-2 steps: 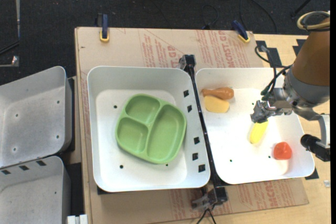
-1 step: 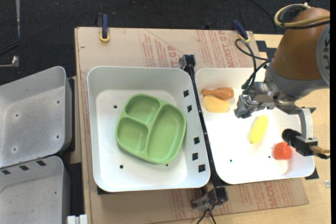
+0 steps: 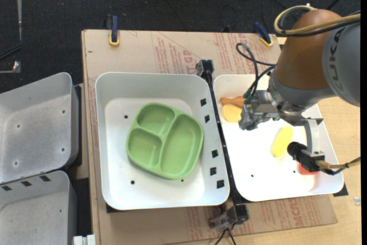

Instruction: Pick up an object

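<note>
Pincer [image 3: 251,121] is being held low over the right bin [image 3: 269,181], right of frame centre; whether it's wide or narrow can't be told. Nothing is being seen gripped. A pale orange object [image 3: 231,110] is lying just left of it, touching or nearly so. A yellow object [image 3: 281,141] is lying lower right, long axis near vertical. Green divided plate [image 3: 165,140] is sitting in the left bin [image 3: 109,123].

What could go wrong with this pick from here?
1. The gripper sits at the right bin's left wall, beside an orange item and a pale yellow one that lie close together; closing might catch both, or neither.
2. That wall could block a finger.
3. The yellow object and the red item lie near the arm's cable, which may drag them.
</note>
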